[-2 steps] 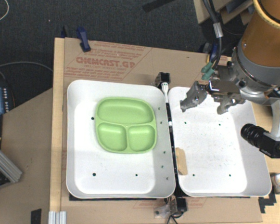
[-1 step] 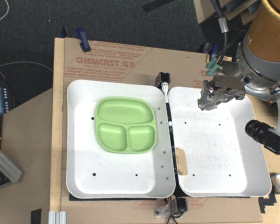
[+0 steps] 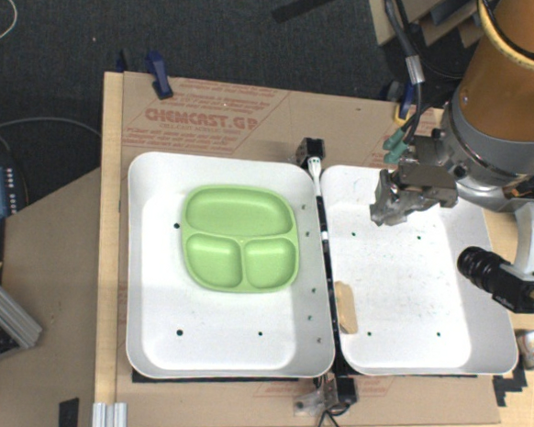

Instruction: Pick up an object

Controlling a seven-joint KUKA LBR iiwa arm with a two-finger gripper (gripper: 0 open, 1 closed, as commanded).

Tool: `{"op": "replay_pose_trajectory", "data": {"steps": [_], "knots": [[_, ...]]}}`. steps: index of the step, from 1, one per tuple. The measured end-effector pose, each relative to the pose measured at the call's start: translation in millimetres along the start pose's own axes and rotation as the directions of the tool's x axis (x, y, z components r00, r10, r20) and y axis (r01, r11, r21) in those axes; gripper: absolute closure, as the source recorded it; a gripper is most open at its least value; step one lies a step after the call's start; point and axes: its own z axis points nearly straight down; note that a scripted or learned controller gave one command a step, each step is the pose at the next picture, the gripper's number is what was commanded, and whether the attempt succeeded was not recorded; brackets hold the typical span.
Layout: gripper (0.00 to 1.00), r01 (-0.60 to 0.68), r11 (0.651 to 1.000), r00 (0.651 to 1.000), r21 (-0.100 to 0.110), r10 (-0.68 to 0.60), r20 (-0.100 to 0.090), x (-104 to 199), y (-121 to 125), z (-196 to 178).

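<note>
Fingers (image 3: 387, 213) hover over the right bin (image 3: 445, 296); their spread is indiscernible.

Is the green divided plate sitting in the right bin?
No, the green plate lies in the left bin; the gripper is over the right bin.

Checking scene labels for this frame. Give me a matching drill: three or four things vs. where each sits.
Things:
1. green divided plate
2. small tan wooden piece
3. pincer
4. blue clamp

Places:
A. above the right bin's upper left part
B. bench board, far left corner
C. left bin
D. right bin, by its left wall

Pairs: 1-C, 2-D, 3-A, 4-B
</note>
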Motion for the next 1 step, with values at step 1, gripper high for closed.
{"op": "replay_pose_trajectory", "data": {"steps": [1], "knots": [[1.0, 0.003, 1.0, 1.0, -0.006, -0.003, -0.001, 28.3, 0.6, -2.5]]}}
